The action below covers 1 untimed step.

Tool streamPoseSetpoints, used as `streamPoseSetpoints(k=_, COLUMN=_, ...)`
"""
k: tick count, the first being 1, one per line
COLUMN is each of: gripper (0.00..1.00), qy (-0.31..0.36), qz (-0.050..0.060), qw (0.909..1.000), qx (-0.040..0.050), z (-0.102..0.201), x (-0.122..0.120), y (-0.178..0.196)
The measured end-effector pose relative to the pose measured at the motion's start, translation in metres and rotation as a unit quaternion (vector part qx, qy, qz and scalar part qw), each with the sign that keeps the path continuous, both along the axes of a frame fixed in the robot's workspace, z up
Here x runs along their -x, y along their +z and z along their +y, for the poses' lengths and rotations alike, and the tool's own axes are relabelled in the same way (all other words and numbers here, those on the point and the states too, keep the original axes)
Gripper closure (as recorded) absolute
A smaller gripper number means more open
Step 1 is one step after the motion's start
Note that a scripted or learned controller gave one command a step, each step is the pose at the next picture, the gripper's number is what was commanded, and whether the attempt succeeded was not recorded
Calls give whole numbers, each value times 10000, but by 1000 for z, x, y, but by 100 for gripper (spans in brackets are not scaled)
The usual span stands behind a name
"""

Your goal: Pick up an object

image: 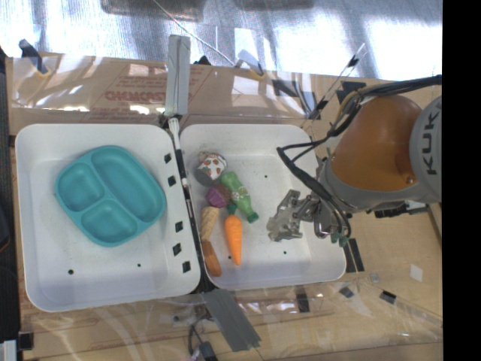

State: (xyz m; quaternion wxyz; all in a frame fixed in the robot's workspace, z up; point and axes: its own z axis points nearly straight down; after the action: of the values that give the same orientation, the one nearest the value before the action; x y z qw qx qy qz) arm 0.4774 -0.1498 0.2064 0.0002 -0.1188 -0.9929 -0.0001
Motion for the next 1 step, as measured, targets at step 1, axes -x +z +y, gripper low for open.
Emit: streamPoseSetpoints(k=1, gripper=100, qy=984, qz=11, qw=9951, qx=-5, z=38, x=0, y=-4)
